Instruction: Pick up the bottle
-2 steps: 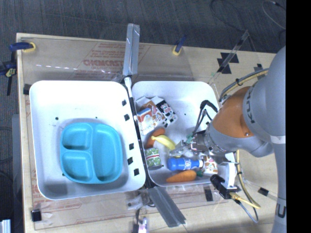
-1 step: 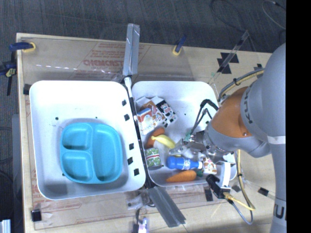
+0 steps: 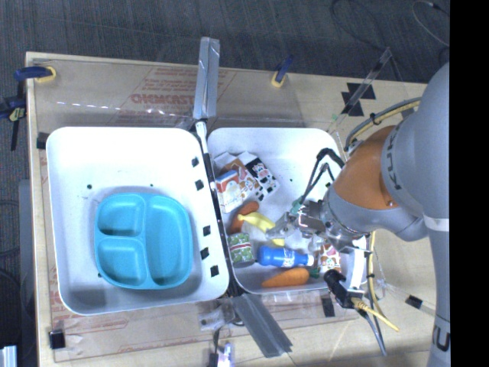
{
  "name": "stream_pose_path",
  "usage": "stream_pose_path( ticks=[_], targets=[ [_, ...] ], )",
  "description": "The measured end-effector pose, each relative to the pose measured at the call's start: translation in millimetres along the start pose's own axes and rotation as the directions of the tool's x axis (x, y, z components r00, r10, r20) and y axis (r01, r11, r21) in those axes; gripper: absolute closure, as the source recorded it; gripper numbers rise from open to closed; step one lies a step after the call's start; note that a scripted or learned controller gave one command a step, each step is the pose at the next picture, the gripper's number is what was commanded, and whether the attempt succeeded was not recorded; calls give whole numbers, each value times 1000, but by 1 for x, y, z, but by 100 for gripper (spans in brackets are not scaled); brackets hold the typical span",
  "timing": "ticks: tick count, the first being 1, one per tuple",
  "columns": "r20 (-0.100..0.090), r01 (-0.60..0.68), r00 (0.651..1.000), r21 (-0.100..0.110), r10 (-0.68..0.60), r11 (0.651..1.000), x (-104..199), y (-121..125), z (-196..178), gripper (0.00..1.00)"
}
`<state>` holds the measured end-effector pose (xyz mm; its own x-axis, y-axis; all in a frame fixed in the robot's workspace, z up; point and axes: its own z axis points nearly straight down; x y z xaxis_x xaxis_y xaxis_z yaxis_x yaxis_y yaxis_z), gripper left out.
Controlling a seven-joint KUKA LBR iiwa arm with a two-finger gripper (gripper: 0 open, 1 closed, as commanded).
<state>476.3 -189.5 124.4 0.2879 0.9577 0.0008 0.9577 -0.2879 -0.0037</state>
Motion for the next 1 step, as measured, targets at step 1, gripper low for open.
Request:
stream_pose_path(
  ticks=[1],
  targets=[
    [15,132,991,-20,-132,991,26,-5,27,0]
  ],
)
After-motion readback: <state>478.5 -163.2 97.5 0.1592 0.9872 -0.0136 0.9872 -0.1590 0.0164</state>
